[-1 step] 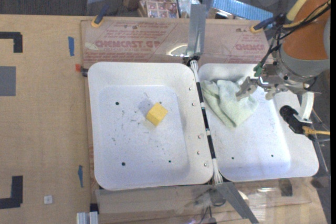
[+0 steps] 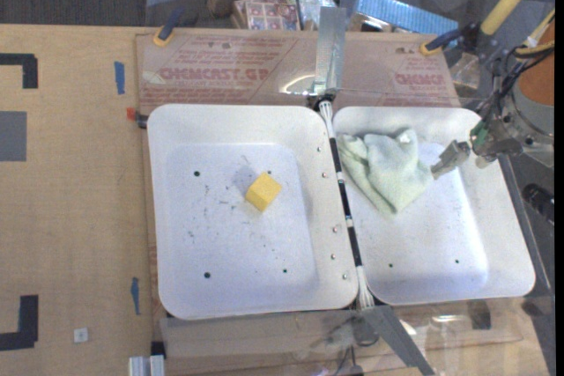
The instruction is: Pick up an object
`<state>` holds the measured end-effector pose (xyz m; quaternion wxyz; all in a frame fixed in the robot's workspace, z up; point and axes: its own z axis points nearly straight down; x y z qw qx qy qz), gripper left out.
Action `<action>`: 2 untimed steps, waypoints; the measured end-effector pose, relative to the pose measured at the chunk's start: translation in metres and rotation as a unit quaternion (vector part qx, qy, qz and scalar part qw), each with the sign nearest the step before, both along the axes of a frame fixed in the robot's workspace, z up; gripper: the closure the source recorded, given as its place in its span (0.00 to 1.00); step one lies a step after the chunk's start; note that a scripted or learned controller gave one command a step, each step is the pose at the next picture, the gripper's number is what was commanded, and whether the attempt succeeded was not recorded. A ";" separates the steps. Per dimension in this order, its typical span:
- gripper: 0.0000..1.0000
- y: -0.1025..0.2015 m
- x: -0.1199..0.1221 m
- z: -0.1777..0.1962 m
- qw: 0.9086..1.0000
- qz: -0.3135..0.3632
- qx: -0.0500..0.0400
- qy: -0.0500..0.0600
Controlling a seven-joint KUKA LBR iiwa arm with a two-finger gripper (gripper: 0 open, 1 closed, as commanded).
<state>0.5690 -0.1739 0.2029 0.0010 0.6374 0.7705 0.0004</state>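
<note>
Two bins sat side by side at frame centre. A block (image 2: 263,191) lay mid-floor in the left bin (image 2: 176,277). A cloth (image 2: 386,167) lay in the right bin's (image 2: 476,269) upper left. My gripper (image 2: 449,158) hung just right of the cloth.

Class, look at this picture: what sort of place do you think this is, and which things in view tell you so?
Most likely a robotics lab or test bench. Two white bins sit side by side on a wooden bench, a robot gripper reaches toward a pale green cloth, and a yellow block lies ready as a test object.

One fixed overhead camera looks down aslant on both bins (image 2: 167,216).
</note>
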 end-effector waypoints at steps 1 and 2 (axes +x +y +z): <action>0.00 0.052 -0.057 -0.077 1.000 0.012 0.000 0.001; 0.00 0.017 -0.050 -0.072 1.000 0.026 -0.001 -0.001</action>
